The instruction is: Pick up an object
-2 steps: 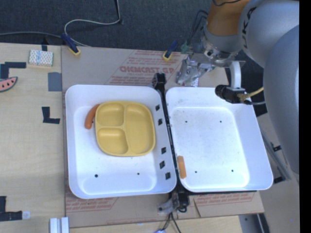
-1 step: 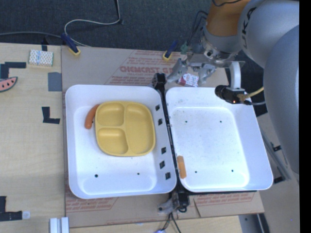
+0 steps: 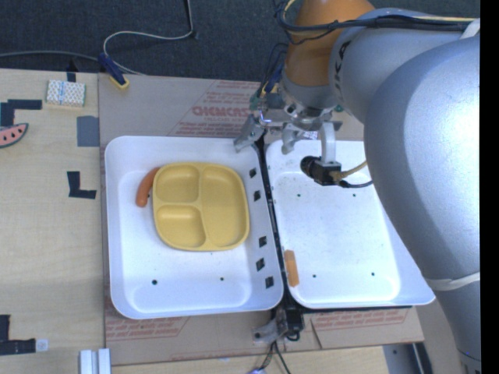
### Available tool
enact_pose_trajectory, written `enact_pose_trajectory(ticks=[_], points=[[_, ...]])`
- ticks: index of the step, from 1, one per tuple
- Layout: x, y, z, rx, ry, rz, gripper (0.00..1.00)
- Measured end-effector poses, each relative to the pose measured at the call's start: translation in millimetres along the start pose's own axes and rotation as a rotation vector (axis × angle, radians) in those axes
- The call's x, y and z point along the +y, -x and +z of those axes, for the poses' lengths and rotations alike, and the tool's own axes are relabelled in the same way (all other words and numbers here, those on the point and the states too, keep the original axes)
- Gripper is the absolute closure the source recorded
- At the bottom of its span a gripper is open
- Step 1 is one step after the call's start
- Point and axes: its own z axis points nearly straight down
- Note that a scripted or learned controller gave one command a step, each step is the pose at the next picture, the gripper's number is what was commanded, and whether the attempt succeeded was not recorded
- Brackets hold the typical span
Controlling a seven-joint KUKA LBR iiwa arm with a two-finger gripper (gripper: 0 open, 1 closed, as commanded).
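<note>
Hovering at the bins' far edge, gripper spread and empty; nothing lifted yet: tray and carrot in left bin, second carrot in right bin.

The KUKA iiwa arm entered from the right of the camera view, its broad grey link covering the right side of the frame. The orange band sat above the wrist near the top centre. Below it, the wrist pointed downward, with the gripper positioned at the far edge of the bins, over the divide between them. Metal finger parts were splayed to either side beneath the wrist. A small black unit with a cable was fixed beside the gripper. Nothing was seen between the fingers.
</note>
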Motion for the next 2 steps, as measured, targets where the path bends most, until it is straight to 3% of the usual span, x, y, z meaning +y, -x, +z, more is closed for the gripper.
enact_pose_trajectory(ticks=[1,2], points=[[0.5,0.4,-10.5,-0.003,0.001,-0.001,1.00],[0.4,0.4,-10.4,-0.004,0.001,-0.001,0.00]])
